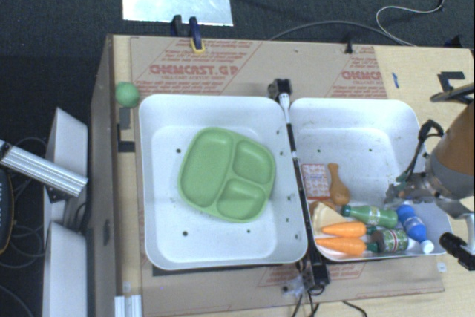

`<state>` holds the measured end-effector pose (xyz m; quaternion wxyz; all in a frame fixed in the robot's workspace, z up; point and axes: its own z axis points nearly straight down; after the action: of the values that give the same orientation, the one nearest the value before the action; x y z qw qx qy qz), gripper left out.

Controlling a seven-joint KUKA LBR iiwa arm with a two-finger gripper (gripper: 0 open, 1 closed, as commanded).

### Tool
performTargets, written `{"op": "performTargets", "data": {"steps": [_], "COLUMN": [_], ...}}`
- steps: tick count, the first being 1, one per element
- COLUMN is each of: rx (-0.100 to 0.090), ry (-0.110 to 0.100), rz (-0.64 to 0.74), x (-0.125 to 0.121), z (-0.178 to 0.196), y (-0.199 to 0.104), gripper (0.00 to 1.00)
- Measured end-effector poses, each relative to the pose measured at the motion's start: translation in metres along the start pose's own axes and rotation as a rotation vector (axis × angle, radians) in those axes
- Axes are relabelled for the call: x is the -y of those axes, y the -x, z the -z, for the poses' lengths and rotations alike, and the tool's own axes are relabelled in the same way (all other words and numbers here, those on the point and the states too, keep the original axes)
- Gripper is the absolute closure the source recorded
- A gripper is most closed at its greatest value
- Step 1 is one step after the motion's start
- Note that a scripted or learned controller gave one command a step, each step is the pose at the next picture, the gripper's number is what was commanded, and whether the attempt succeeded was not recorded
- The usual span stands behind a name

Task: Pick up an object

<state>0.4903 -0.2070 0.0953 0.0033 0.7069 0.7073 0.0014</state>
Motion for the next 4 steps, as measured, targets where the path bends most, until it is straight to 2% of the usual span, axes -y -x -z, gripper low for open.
{"op": "performTargets", "data": {"steps": [1,2,3,4], "rx": [-0.003,-0.002,-0.002,-0.001], "ry": [-0.002,-0.003,-0.004,-0.002], "rz": [0.004,0.002,0.001,0.004], "x": [0.001,0.002,-0.032,-0.148], "z": [0.117,0.116,-0.011,-0.011], "y": [-0.08,-0.079,-0.08,-0.036], "gripper": [1.0,0.0,0.0,0.0]}}
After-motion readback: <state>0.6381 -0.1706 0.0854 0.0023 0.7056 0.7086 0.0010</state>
